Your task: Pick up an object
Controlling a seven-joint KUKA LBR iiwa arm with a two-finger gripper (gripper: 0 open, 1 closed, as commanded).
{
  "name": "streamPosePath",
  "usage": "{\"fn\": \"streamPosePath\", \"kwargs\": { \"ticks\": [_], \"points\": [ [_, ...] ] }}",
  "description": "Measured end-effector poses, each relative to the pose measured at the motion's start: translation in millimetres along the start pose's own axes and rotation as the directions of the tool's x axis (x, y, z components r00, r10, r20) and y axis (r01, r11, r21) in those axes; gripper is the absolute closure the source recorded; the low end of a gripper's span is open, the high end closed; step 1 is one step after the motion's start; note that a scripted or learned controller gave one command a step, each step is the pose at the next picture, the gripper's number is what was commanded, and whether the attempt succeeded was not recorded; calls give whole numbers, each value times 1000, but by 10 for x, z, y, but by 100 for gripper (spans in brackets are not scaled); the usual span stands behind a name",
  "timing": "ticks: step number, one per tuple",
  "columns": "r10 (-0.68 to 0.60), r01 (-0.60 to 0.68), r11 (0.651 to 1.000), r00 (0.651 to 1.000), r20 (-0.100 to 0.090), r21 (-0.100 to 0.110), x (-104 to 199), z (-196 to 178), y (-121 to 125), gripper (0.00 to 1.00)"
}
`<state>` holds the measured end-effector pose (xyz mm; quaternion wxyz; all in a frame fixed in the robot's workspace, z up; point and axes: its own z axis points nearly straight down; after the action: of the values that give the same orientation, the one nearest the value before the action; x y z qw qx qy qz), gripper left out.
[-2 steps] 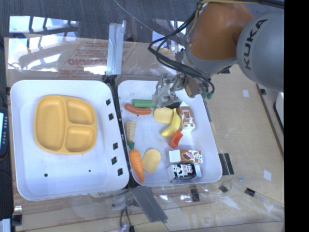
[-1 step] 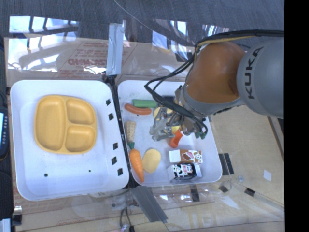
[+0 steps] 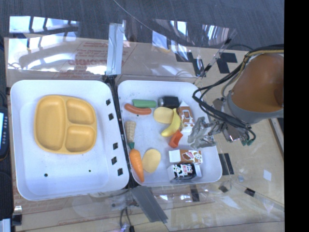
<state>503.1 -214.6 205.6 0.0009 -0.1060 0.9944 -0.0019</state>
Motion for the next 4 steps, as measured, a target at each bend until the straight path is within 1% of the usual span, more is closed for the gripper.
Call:
{"fn": "streamPosePath", "kwargs": {
  "ticks": [1, 2, 3, 4],
  "points": [
    [116, -116, 993, 993, -4, -6, -409, 487, 620, 100],
    [377, -378, 926, 926, -6, -4, -586, 580, 866, 100],
    [430, -430, 903, 903, 9, -2, -610, -613, 652, 100],
    [558, -558, 830, 830, -15, -1, 94, 639, 937, 100]
  ]
}}
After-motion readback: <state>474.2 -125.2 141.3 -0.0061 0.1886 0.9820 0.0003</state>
